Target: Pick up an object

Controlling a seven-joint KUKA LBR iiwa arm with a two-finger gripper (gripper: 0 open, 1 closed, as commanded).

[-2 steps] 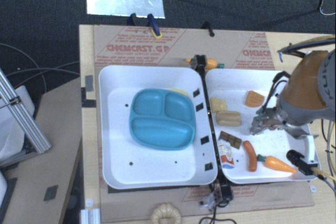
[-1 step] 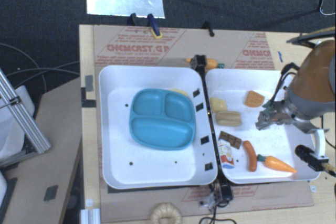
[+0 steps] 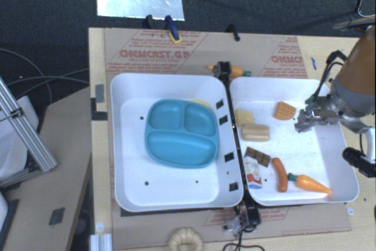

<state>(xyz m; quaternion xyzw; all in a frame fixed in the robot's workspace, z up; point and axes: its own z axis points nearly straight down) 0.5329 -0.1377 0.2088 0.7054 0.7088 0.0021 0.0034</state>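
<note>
At the frame's right, the gripper (image 3: 305, 121) hangs over the right bin (image 3: 329, 91) near a waffle (image 3: 285, 110); whether it's apart or together, I cannot tell

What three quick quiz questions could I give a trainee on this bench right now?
1. True or false: the blue tray lies in the left bin.
2. Which lies nearest the gripper? A) carrot B) waffle C) sausage
3. What lies just left of the carrot in the right bin?

Key
1. True.
2. B, the waffle, just to the gripper's left in the view.
3. The sausage.
</note>
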